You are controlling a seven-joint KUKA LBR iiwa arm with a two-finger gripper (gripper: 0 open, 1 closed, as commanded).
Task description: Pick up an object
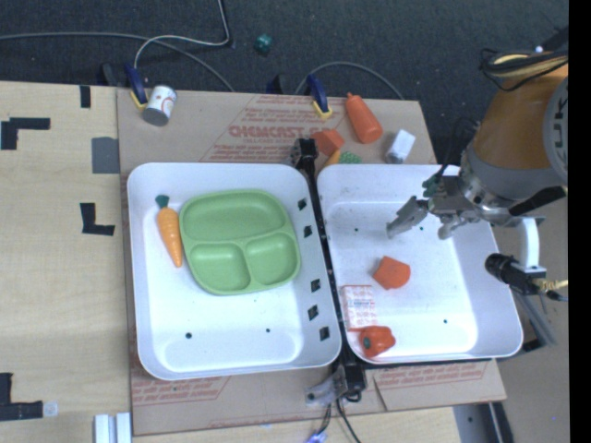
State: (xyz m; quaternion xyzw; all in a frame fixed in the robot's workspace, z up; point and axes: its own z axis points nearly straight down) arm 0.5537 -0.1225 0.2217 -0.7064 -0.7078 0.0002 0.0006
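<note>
Jaws spread, gripper (427,220) holding nothing above right bin (480,326); orange block (391,272) lies below; lower-edge red object (376,341) indistinct.

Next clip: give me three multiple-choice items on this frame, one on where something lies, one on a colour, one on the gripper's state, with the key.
1. Where does the toy carrot lie?
A. In the left bin, beside the green divided plate
B. On the plate
C. In the right bin

2. What colour is the divided plate?
A. Blue
B. Green
C. Red

3. How is the gripper?
A. Shut on the orange block
B. Open, holding nothing, over the right bin
C. Shut on the carrot

Key: 1 A, the carrot rests on the left bin floor against the plate's left rim. 2 B, the plate is light green. 3 B, the fingers spread apart above the right bin, and the orange block lies apart below them.
</note>
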